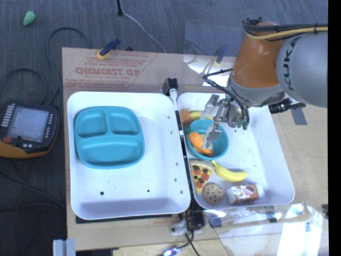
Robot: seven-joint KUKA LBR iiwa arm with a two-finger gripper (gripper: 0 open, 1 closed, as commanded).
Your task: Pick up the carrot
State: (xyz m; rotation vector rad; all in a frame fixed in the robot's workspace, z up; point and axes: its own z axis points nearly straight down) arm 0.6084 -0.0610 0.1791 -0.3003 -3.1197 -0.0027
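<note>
The orange carrot (199, 141) lies inside a small blue bowl (219, 145) in the right bin (266, 143). My gripper (213, 133) hangs over that bowl, its metal fingers (216, 130) reaching down right beside the carrot on its right side. The carrot rests in the bowl, and nothing shows between the fingers. The grey arm with its orange band (256, 63) comes in from the upper right and hides the far part of the right bin.
The left bin (106, 196) holds a blue divided tray (109, 136). In the right bin lie a banana (230, 172), a pizza slice (200, 174), a cookie (213, 193) and a small carton (244, 192). Another orange and yellow item (187, 116) sits behind the bowl.
</note>
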